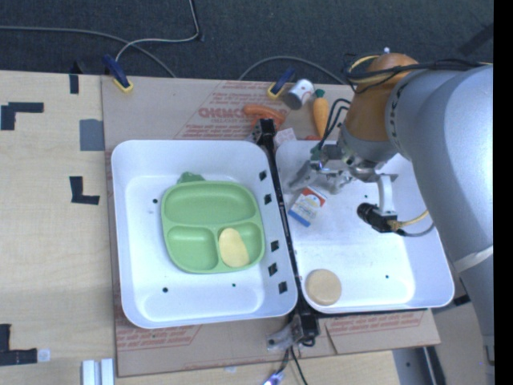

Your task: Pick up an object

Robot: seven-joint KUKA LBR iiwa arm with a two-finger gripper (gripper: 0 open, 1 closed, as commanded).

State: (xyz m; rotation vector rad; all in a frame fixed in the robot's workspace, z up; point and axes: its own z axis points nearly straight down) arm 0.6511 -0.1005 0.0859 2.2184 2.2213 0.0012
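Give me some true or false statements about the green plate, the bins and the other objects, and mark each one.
1. The green divided plate lies in the left white bin. True.
2. A yellow oval piece sits in one of the plate's compartments. True.
3. The round tan disc lies on the green plate. False: it lies in the right white bin, near its front edge.
4. The small red, white and blue packet is in the left bin. False: it is in the right bin.

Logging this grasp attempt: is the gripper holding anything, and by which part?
Cannot be told. The gripper sits low in the right bin, just above the small carton, its tips too blurred to judge.
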